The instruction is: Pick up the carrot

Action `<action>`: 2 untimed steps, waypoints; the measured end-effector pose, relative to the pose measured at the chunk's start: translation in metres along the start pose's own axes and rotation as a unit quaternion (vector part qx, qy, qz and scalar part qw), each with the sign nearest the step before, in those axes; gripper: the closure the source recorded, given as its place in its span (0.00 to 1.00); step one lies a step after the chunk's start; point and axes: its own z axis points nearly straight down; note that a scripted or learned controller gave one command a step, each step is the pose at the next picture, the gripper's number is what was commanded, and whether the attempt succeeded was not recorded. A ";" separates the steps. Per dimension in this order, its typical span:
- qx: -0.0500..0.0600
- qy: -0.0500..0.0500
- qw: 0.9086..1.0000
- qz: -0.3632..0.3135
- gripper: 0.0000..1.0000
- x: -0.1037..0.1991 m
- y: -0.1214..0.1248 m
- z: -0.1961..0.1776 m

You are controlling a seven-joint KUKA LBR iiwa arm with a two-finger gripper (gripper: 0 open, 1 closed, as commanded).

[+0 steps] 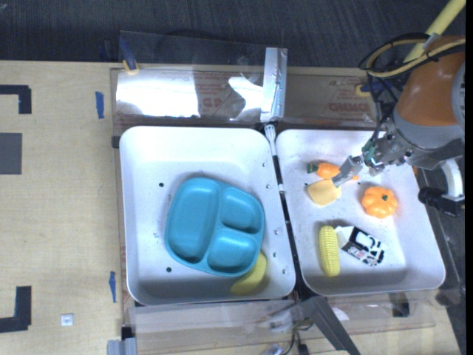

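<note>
The carrot (336,171) is orange with a small green top at its left end. It lies slantwise in the upper left of the right bin (429,272). Its right end reaches up to my gripper (369,159), which hangs low over the bin's upper middle, touching or nearly touching that end. The arm's grey wrist and orange band rise to the right of the gripper and hide the bin's upper right corner.
Just below the carrot lies a pale yellow piece (321,192). The right bin also holds an orange pumpkin (378,201), a corn cob (329,250) and a black-and-white item (364,246). In the left bin (140,161) sit a blue divided plate (214,224) and a yellow fruit (253,276).
</note>
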 end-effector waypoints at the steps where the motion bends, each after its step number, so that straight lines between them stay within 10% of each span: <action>1: -0.006 -0.004 0.995 -0.098 0.00 0.006 0.047 0.074; 2: -0.008 -0.004 0.995 -0.097 1.00 0.006 0.048 0.063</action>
